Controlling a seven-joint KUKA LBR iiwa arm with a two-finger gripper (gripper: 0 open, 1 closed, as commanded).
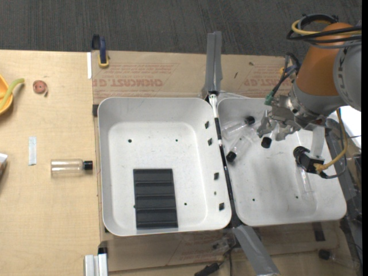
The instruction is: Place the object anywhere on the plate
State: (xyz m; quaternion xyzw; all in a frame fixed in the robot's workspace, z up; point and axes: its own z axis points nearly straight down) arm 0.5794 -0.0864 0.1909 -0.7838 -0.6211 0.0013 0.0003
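Camera view shows the wooden worktop (52, 211), then the left white bin (115, 119) holding the black ribbed rectangular plate (155, 199). In the right white bin (276, 206) lie small clear plastic bottles with black caps (237, 145). The tool (275, 128) hangs above them; I cannot tell its grip. It should descend straight onto one bottle.

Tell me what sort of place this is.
Probably a robotics lab test bench, not a home or kitchen: a grey and orange arm reaches over two white bins set on cardboard, with clear bottles as test objects.
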